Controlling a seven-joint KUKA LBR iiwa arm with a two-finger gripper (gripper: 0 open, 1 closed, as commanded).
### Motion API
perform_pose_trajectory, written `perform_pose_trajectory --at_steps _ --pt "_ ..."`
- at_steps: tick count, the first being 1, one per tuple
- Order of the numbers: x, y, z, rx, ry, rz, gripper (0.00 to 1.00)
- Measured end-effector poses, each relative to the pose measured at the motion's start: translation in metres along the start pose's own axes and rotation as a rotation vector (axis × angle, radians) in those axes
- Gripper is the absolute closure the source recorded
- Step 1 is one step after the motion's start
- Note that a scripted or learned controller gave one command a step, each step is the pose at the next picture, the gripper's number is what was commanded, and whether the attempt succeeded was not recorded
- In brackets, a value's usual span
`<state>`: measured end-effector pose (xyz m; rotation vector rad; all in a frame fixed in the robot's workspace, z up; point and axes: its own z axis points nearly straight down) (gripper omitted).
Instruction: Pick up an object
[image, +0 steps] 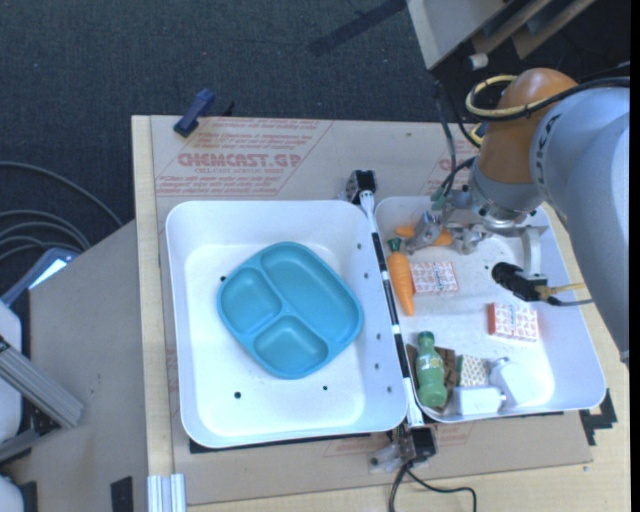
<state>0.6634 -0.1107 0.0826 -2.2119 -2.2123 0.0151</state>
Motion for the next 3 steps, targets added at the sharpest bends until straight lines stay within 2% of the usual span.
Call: perform_pose_trajectory --at_steps 1,3 --pt "-0.035 0.000 0.000 -0.004 -0.002 0.002 0.00" --pt "0.014 0.000 0.000 0.000 -0.001 0.001 0.00"
